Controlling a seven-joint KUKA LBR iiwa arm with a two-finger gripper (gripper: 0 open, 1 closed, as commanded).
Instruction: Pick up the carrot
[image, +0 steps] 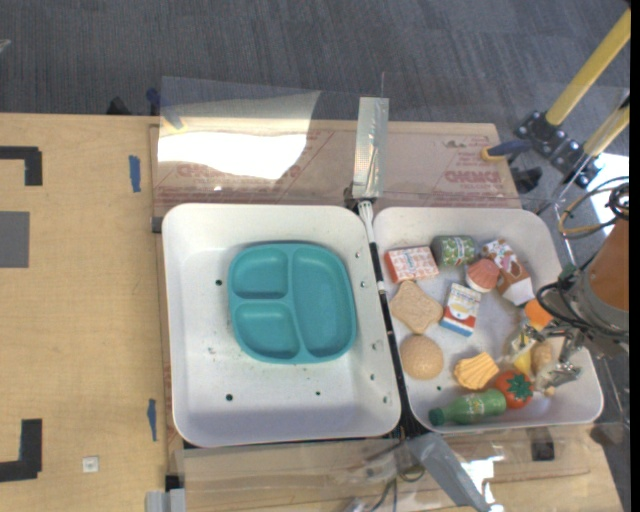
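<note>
In the right bin (585, 300), the gripper (556, 362) is down at the right wall among the toy food; whether its fingers are open or closed, I cannot tell. The carrot (536, 314) lies just beside it, on the far side, orange against white. Two bins on the counter (70, 300). One teal tray (293, 301), three compartments, sits in the left bin (190, 330). One green bottle (468, 407) lies near the front.

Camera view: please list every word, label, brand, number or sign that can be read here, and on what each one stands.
None can be read with certainty.
Red print on the cardboard sheet behind the bins, upside down: too blurred to read.
Print on the red and white box: too small to read.
Print on the small carton: too small to read.
Label on the green bottle: too small to read.
</note>
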